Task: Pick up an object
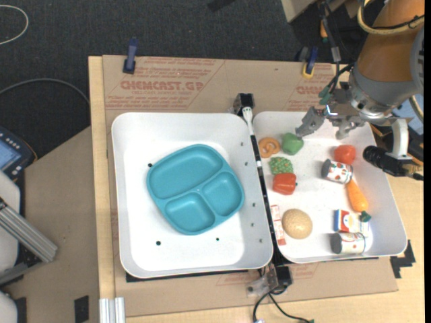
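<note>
Green round toy [292, 142] sits at the top of the right bin [384, 241] | gripper [328, 124] hangs at its 2 o'clock, just beside it | fingers spread open, nothing between them | toy is round, no long side

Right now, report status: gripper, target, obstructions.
Gripper open, hovering over right bin, far end. Nothing held. Nearest items: green piece, red tomato. Carrot and cans lie nearer; path clear.
</note>
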